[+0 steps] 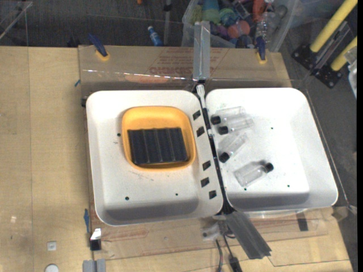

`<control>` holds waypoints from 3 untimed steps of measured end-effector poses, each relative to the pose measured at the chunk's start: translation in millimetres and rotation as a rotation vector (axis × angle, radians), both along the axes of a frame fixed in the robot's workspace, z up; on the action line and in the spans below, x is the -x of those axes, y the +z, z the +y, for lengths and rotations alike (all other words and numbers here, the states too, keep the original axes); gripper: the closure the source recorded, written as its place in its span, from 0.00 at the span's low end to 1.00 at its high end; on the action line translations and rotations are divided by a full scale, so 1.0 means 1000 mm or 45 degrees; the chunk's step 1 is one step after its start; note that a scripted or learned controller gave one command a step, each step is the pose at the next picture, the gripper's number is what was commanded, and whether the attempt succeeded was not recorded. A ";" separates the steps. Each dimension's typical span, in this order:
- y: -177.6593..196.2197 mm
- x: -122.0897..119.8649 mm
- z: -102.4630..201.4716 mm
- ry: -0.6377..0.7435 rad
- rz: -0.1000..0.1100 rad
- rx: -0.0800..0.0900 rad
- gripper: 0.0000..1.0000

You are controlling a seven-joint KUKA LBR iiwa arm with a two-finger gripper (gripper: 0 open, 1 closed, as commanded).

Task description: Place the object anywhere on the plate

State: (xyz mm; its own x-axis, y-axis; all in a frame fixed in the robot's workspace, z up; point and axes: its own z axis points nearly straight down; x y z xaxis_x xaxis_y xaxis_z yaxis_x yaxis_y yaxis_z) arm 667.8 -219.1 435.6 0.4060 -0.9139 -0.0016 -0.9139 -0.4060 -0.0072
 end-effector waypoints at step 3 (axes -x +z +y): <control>-0.001 0.000 0.000 1.219 -0.002 0.005 1.00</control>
